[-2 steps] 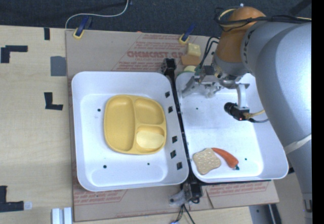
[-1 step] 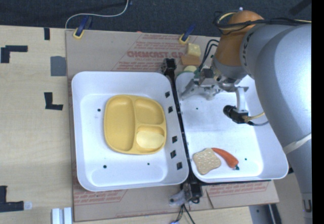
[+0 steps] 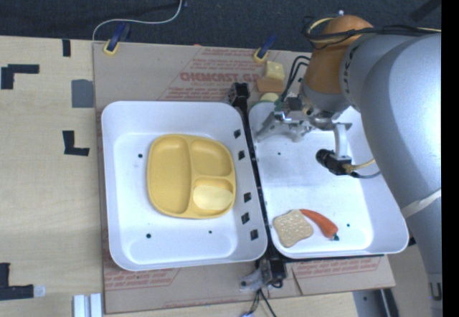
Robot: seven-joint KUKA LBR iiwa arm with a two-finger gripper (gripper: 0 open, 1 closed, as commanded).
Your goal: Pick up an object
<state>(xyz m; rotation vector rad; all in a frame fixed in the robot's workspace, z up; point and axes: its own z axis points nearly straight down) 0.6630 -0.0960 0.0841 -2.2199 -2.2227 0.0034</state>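
Over rt bin (image 3: 373, 237), metal gripper (image 3: 287, 124), open/shut unclear; flat bread slice (image 3: 292, 227), tapered carrot (image 3: 320, 221).

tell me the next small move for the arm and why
Probably swing the end effector toward the near edge of the right bin, over the bread or carrot. It sits at the bin's far end, with both items lying apart from it.

Grey arm (image 3: 401, 115) reaching from right, orange-banded wrist bent down, tool (image 3: 276, 124) low
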